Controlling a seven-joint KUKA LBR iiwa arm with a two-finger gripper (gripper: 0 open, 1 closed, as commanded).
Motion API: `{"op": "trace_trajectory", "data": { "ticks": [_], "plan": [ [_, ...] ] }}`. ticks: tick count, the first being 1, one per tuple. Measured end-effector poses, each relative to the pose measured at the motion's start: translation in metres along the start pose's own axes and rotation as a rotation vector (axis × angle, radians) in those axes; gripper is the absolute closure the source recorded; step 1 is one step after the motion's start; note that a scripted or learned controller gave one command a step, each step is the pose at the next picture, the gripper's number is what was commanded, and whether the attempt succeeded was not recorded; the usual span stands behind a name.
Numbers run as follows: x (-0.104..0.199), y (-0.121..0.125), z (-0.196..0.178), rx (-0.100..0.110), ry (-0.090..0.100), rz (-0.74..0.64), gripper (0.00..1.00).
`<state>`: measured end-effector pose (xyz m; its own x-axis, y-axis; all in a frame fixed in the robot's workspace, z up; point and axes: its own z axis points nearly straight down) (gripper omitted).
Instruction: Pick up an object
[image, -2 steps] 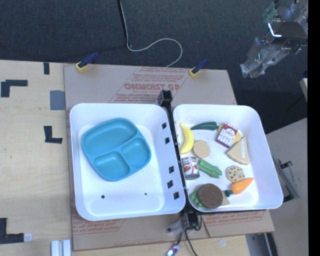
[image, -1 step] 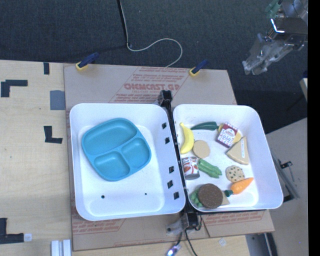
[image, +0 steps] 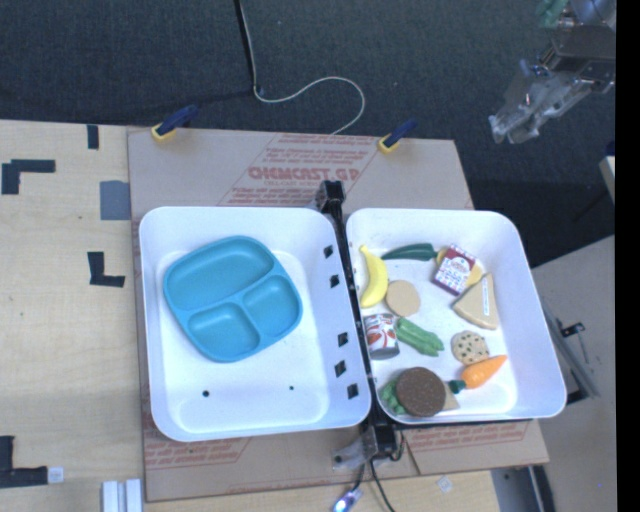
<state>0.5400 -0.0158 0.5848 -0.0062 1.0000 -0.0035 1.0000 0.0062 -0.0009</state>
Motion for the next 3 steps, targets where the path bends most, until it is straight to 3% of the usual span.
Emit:
{"op": "trace_trajectory", "data": {
  "ticks": [3],
  "plan": [
    [0.001,0.001,-0.030,0.000,-0.001,-0.002,1.00]
  ]
}}
